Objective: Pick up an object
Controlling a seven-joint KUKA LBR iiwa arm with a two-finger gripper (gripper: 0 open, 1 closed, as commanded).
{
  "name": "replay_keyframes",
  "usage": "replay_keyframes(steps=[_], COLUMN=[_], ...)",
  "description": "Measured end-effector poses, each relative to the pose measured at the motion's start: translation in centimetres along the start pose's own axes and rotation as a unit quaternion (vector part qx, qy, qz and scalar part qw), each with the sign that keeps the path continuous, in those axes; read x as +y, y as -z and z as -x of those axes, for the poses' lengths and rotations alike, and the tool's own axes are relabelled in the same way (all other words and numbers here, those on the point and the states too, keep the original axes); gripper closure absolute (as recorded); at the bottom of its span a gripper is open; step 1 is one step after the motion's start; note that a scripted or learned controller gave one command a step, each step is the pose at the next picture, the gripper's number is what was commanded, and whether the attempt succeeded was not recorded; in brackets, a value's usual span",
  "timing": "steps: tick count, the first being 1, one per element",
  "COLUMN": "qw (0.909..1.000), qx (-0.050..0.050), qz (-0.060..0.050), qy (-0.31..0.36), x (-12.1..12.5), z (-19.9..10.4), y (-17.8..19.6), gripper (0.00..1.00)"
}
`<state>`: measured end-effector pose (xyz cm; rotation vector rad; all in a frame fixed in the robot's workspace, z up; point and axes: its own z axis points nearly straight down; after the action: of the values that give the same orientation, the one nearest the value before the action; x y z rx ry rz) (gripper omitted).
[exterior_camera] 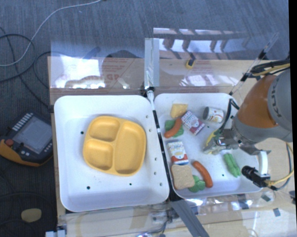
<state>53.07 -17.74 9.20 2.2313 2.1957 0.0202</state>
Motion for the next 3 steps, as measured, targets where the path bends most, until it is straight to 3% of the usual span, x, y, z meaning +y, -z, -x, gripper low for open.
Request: replay_keyframes(steps=[1, 2, 3], qw=[0.9995, 0.9998, 1.0], qx=[-0.002, -0.003, -0.002], qz=[-0.01, -0.009, -0.009], qy=[-0.03, 0.016, 0.003], x=[4.4, 12.6, 13.8], z=[-3.3, -5.0, -8.6], y=[2.4, 10.3, 12.4], gripper=[1.0, 1.0, 1.0])
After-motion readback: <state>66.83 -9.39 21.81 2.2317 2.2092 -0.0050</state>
